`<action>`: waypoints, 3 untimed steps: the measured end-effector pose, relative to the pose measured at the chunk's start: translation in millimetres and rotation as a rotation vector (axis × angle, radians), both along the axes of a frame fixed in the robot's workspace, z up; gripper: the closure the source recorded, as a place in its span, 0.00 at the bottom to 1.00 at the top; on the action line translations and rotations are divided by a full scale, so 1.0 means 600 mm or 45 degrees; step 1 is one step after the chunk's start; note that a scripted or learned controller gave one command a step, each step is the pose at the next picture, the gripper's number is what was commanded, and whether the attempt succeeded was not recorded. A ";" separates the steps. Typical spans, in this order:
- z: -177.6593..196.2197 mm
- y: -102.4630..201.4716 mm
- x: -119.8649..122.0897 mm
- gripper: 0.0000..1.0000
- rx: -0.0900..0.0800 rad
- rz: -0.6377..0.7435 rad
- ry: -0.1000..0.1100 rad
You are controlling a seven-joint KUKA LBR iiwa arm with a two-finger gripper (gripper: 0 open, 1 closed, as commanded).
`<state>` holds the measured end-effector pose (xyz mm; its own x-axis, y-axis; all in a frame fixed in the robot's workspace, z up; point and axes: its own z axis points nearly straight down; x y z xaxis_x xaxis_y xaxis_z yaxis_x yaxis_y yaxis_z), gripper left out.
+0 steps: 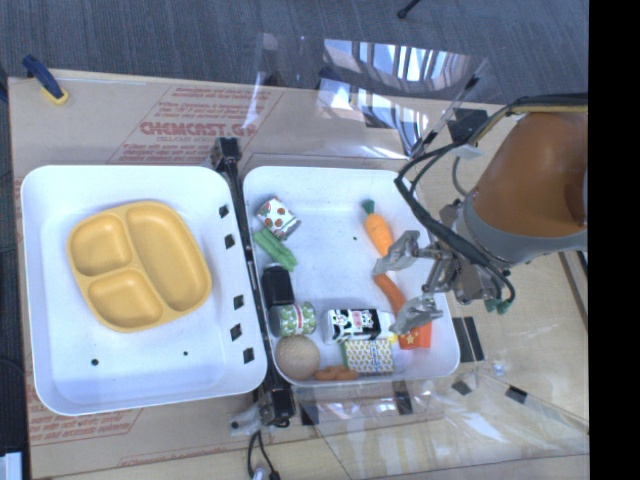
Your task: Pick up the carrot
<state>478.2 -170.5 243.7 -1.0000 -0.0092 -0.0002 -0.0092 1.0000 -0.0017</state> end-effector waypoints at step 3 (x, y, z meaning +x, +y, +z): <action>-0.254 -0.066 0.189 0.00 0.002 -0.025 0.002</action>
